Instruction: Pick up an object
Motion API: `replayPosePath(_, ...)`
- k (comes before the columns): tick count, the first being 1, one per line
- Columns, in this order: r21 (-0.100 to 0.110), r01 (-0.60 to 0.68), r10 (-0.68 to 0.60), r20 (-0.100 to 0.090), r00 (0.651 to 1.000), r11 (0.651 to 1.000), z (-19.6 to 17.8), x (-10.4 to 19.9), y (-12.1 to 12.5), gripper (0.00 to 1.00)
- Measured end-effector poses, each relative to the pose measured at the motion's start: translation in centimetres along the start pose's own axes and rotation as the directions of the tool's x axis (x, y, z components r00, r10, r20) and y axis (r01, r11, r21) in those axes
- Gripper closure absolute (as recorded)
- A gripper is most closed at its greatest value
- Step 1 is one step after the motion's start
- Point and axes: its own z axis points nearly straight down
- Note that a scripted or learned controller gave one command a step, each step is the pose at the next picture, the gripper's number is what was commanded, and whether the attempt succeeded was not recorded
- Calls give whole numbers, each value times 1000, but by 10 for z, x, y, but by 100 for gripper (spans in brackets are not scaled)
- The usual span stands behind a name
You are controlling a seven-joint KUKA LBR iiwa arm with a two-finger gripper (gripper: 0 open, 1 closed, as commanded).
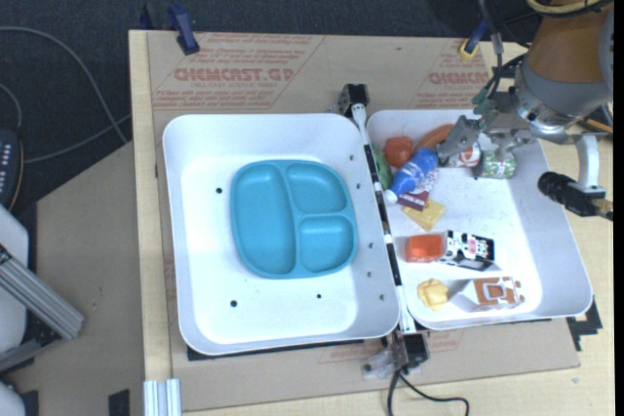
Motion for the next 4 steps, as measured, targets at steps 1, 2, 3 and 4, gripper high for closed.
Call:
replayPosePath(1, -12, -1, 1, 1, 1000, 1000, 106, 3, -20, 0)
replayPosePath(2, 2, -1, 1, -1, 1000, 1000, 121, 24, -92, 0)
replayPosePath(3, -2, -2, 2, 0, 1000, 1000, 110, 24, -91, 100)
replayPosePath(4, -1, -2, 2, 0, 1000, 1000, 111, 24, -91, 0)
